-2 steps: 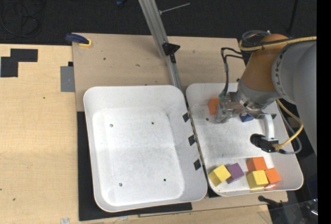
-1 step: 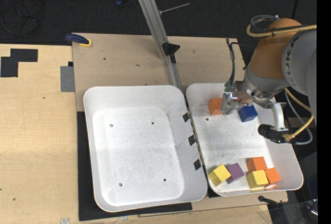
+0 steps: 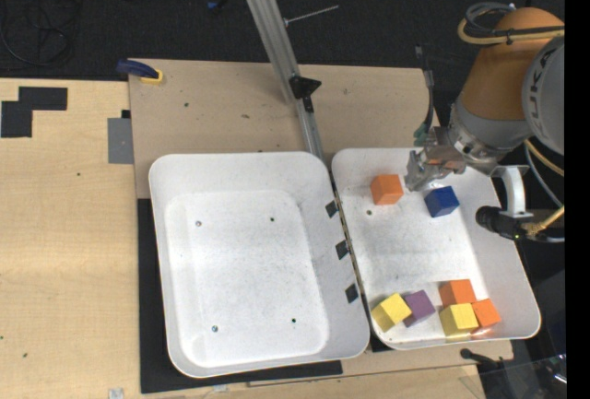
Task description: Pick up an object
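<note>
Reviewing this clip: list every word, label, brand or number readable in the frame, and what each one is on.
"UK": partial dark lettering on the grey arm housing at the right edge; the rest is cut off.
No readable text on the blocks, the two white bins, the bench or the gripper.

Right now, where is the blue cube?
The blue cube sits in the right bin, upper part, just right of the orange cube and directly below the gripper.

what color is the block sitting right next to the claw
Blue, seen in the camera view, just below the claw.
</note>
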`<action>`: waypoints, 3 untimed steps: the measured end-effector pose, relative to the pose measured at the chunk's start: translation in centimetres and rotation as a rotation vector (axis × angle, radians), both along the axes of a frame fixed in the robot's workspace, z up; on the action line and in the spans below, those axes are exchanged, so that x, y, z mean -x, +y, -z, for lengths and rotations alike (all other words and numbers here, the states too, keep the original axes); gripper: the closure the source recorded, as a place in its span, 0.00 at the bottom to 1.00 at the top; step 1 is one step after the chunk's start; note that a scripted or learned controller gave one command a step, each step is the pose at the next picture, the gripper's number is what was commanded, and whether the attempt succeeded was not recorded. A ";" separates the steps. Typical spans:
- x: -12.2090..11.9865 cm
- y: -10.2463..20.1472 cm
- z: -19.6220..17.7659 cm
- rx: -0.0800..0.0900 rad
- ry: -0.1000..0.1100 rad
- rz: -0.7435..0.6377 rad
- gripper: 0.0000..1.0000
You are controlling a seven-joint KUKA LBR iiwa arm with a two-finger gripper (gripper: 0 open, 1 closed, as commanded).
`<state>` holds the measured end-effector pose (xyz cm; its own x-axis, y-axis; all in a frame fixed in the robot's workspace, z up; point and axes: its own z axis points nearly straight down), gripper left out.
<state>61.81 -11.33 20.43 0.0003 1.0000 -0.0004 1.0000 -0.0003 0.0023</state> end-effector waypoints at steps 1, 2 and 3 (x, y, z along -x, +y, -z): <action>-0.6 4.5 0.4 -0.002 0.004 -0.003 1.00; -2.2 10.3 -0.8 -0.003 0.002 -0.005 1.00; -2.4 14.8 -0.7 -0.002 0.004 -0.004 1.00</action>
<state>64.18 3.50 21.11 -0.0037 1.0000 0.0016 1.0000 0.0037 -0.0016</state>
